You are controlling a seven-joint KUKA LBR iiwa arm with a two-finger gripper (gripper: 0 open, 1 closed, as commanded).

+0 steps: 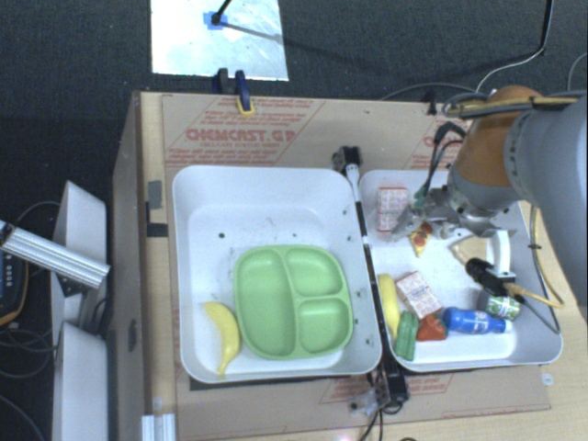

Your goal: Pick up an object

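Lying at left bin's (188, 246) front-left corner: banana (223, 334), touching green divided plate (294, 299). Hovering over right bin's (542, 338) back-left corner: gripper (418, 223); finger state impossible to tell.

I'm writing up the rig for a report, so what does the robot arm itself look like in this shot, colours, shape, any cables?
The arm is a thick, rounded grey body with a glossy orange band just above the wrist. Below the band sits a darker metallic wrist section leading to the gripper. Thin dark cables loop along the orange part, and a yellowish cable runs across the top of it. No lettering is readable on the arm.
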